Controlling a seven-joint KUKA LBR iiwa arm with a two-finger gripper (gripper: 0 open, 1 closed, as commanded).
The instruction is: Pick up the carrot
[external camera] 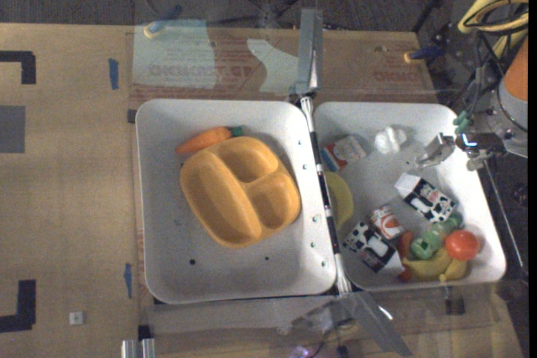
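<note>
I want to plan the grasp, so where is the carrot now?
The carrot lies in the left bin, near its far edge, touching the upper left rim of the yellow divided plate.

My claw [442, 148] looks like bare, pale metal with a dull shine. The carrot [204, 139] seems smooth, matt orange plastic, as does the yellow divided tray [239, 190], which is slightly glossy. Both bins [159, 205] are smooth white plastic. The desk [67, 180] is matt, light wood with blue tape strips [113, 73].
</note>
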